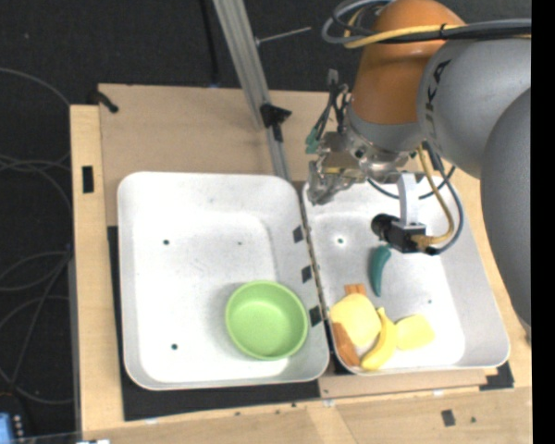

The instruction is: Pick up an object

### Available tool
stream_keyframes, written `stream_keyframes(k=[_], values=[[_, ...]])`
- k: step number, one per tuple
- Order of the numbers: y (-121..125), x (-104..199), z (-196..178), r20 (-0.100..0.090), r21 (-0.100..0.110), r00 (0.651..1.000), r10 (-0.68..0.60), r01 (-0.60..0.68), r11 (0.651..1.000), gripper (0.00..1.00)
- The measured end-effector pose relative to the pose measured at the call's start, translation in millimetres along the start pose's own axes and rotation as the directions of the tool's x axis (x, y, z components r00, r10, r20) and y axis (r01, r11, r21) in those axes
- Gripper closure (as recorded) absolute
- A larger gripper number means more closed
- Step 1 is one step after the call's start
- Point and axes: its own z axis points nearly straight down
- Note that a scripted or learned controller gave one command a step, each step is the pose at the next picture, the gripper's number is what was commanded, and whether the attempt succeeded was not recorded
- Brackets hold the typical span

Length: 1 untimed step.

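bins [203, 211]: smooth white plastic | bowl [266, 319]: matt green plastic | bench [166, 137]: matt wood-look board

— What lies in the right bin [462, 276]?

— A small teal, curved piece [379, 268] near its middle, standing roughly lengthwise. Toward the near corner sits a cluster: a yellow banana [382, 343], a pale yellow block [354, 316] touching it, a flatter yellow piece [413, 332] on its other side, and something orange [347, 348], perhaps a carrot, mostly hidden beneath.

— And the left bin [166, 220]?

— A light green bowl [266, 319], upright, near its front right corner.
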Motion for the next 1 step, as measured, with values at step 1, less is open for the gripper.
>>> stream_keyframes(k=[1], values=[[-4.3, 59.4, 12.6, -0.001, 0.0, 1.0, -0.002, 0.002, 1.0, 1.0]])
